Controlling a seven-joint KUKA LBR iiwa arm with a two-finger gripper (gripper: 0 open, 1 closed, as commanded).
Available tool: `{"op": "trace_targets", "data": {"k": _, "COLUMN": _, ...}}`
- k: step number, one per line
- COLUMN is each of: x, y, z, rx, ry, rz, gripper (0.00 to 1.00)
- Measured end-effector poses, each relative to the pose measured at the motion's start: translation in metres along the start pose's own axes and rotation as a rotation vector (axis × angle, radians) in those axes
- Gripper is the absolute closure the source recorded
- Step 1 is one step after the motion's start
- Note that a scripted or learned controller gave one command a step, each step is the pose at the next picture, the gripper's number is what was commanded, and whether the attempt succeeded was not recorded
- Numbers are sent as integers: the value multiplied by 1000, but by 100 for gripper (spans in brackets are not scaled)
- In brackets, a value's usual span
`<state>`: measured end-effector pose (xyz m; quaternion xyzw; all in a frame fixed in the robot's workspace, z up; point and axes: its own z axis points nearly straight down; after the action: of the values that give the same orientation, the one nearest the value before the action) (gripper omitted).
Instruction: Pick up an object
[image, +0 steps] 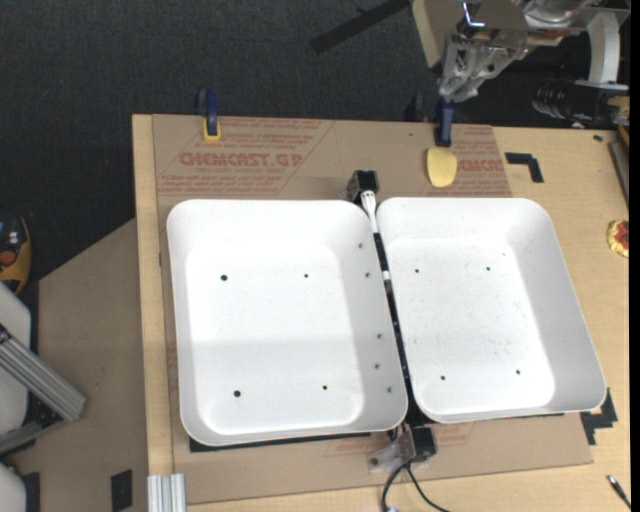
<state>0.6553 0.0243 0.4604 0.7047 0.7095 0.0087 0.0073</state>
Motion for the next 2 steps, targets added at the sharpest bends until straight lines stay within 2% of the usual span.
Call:
{"op": "trace_targets", "data": {"k": 1, "x": 52, "y": 7, "z": 158, "rx": 35, "ry": -1, "rz": 2, "gripper": 100}}
{"op": "trace_targets", "data": {"k": 2, "x": 141, "y": -20, "z": 219, "rx": 32, "ry": 0, "rz": -2, "gripper": 100}}
